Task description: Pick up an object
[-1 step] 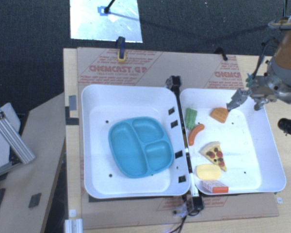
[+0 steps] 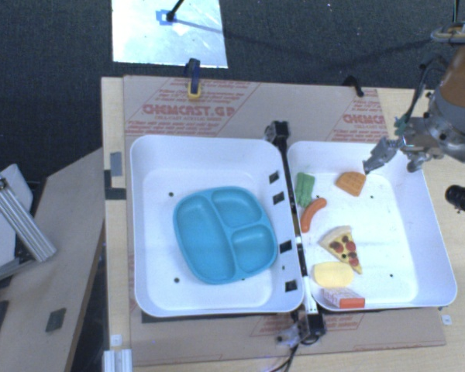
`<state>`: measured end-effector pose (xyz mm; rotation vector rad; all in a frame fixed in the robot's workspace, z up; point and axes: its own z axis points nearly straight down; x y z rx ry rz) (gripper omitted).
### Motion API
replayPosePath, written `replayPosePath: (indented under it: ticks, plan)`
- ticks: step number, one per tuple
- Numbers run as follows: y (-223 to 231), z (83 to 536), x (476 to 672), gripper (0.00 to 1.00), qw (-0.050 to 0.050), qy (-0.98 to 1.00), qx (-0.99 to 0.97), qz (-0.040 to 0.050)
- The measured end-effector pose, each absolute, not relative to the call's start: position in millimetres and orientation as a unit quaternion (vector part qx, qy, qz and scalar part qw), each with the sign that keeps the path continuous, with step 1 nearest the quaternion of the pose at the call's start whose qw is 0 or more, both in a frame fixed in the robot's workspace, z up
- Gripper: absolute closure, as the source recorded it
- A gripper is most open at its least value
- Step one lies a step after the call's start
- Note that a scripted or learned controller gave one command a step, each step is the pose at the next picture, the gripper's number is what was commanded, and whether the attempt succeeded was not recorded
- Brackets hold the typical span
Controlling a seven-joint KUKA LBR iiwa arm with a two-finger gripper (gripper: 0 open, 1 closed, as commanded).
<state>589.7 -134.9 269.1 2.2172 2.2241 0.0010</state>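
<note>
Nearest me, red-and-white packet (image 2: 342, 299) sits at right bin (image 2: 418, 231) front edge; gripper (image 2: 394, 155) hovers fingers spread, empty, just beside orange piece (image 2: 351, 183) — my likely pick target.

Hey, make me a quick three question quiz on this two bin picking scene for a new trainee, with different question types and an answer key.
1. True or false: the blue three-compartment plastic tray lies in the right white bin.
2. Multiple choice: which item lies nearest the claw?
A. the triangular toy pizza slice
B. the orange-brown toy bread piece
C. the red-and-white small box
3. Fill in: the orange toy sausage lies just below the ____ toy vegetable, close to the divider between the bins.

Key
1. False; the tray lies in the left white bin.
2. B.
3. green.
</note>
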Motion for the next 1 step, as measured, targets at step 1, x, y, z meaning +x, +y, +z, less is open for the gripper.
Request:
replayPosePath:
  ticks: [1]
  plan:
    - [-128.0, 219.5, 582.1, 0.00, -0.001, 0.708, 0.706, -0.0006]
